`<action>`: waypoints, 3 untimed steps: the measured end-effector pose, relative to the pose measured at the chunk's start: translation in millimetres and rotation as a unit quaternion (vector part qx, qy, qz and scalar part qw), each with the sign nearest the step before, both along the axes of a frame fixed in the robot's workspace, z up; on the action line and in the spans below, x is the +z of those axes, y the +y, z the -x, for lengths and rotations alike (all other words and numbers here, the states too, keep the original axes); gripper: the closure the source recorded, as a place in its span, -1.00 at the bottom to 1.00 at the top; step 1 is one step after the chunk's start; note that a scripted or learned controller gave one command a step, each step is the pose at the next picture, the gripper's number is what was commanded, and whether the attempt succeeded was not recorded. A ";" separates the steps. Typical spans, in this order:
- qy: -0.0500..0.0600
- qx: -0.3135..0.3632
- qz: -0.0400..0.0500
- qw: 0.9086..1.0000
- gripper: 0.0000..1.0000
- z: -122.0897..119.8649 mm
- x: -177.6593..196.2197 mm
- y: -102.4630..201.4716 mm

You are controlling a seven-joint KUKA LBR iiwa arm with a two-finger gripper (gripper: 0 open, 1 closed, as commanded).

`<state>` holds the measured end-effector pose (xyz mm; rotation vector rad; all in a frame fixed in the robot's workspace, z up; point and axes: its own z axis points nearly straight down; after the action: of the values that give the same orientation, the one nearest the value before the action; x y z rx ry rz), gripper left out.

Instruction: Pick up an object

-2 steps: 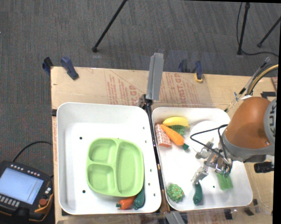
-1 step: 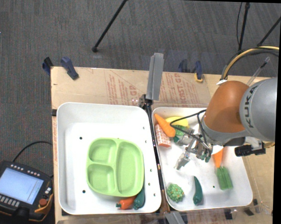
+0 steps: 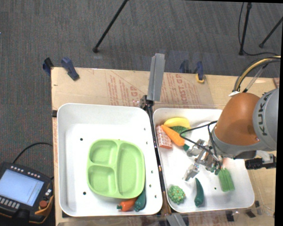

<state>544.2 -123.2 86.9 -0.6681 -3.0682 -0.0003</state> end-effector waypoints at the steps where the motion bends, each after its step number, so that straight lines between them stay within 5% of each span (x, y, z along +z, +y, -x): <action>1: 0.000 -0.111 0.000 0.994 -1.00 -72.1 0.1 18.9; 2: 0.000 -0.157 0.001 0.988 -1.00 -77.0 0.4 38.4; 3: -0.001 -0.153 0.003 0.988 1.00 -77.7 11.1 38.2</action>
<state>621.9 -85.0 98.0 -1.1299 -2.9333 0.0075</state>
